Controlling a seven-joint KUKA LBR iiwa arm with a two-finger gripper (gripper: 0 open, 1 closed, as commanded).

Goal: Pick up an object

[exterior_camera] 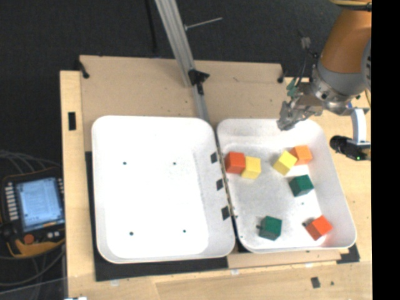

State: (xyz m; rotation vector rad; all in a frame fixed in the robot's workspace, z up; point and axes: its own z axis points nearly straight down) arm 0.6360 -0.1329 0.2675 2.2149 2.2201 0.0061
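Nothing is picked up yet — the end effector [289,120] hangs over the far edge of the right bin [337,230], whether open or closed I cannot tell, and the closest block, a yellow one [285,162], sits on the bin floor beside an orange block [302,154] — so the grab is left to do.

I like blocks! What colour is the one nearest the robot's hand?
Orange, touching a yellow block, seen in the camera view.
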